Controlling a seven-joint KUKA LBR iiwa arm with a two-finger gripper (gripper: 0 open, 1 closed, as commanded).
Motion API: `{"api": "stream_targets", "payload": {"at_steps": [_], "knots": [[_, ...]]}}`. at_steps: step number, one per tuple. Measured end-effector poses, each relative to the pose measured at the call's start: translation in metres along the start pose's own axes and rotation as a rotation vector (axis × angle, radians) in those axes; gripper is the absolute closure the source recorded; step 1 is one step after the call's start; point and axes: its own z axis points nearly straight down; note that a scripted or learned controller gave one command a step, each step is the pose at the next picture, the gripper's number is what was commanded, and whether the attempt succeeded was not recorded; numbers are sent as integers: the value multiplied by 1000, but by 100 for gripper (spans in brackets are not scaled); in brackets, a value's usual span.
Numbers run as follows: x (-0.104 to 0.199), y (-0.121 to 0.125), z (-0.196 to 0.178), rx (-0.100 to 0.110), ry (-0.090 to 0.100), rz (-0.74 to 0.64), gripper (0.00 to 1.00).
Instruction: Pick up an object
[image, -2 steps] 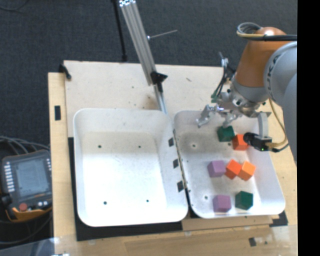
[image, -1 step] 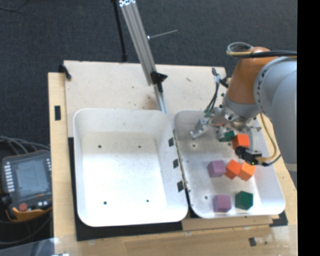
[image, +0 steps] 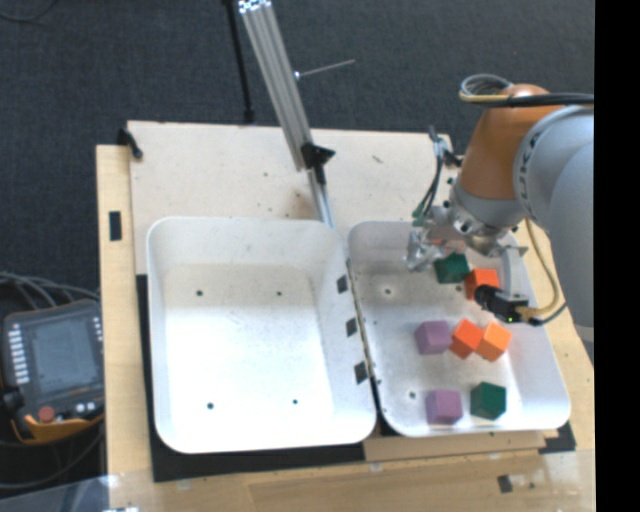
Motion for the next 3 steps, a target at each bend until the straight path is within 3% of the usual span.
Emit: {"api": "stream_targets", "payload": {"at_steps": [3], "knots": [[-4,9,-139,-2,-1,-10,100]]}}
